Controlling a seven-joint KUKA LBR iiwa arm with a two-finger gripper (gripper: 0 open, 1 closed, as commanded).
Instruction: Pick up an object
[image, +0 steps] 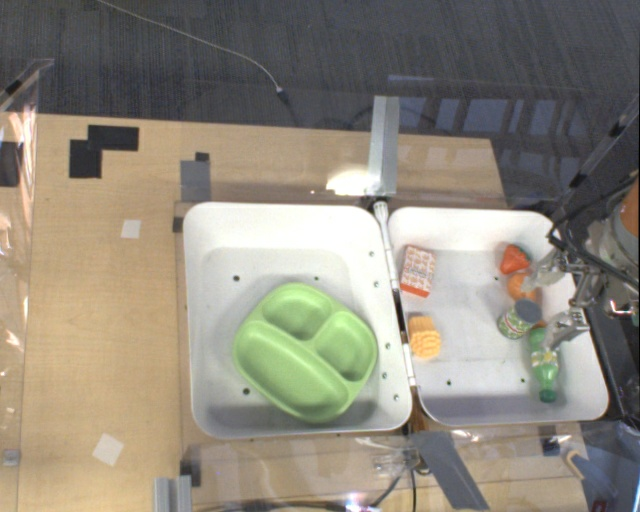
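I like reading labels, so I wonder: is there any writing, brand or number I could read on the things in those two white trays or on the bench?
None can be read.
Small carton: red and white print, too blurred to read.
Can: label too small to read.
Green bottle: no legible text.
Black marks on the bench: plain shapes, not letters.

two bins (200, 300), one green plate (305, 350); five small items (425, 339)

Two white bins (300, 225) on a wooden bench (100, 330)
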